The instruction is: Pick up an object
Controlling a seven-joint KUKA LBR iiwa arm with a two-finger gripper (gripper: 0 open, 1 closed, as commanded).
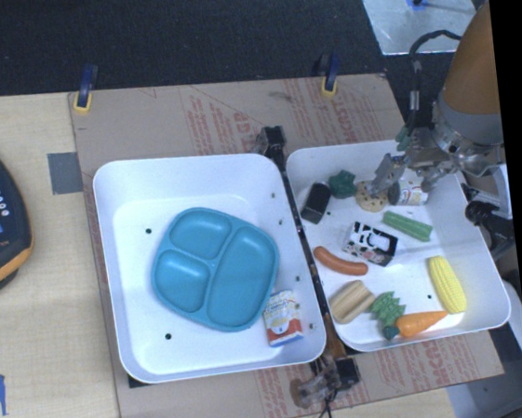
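The hand [398,176] is seen low over the upper part of the right shallow white bin [494,315], reached in from the right on the grey arm with its orange band. Whether anything is gripped, or how far the hand is spread, cannot be told from this slanted view.

No single object is set by the task, so the nearest pieces matter most. A round tan biscuit-like disc [369,198] lies just beside the hand, on the side toward the bins' shared wall, and a small pale object with a red mark [413,195] lies just beneath and toward the viewer. The green stick-shaped piece [407,225] lies nearby, its long axis running diagonally from upper left to lower right; a grip across that axis would probably be called for.

Further contents of the right bin are noted: a dark green toy [341,184], a black block [315,202], a black-and-white packet [371,241], an orange-red sausage [340,261], a tan bread roll [349,300], a yellow corn cob [446,283], and an orange carrot with green leaves [407,320] along the near wall.

The left white bin [118,187] holds a blue divided plastic plate [214,269] and a small white carton with a printed face [283,318], both well apart from the hand.
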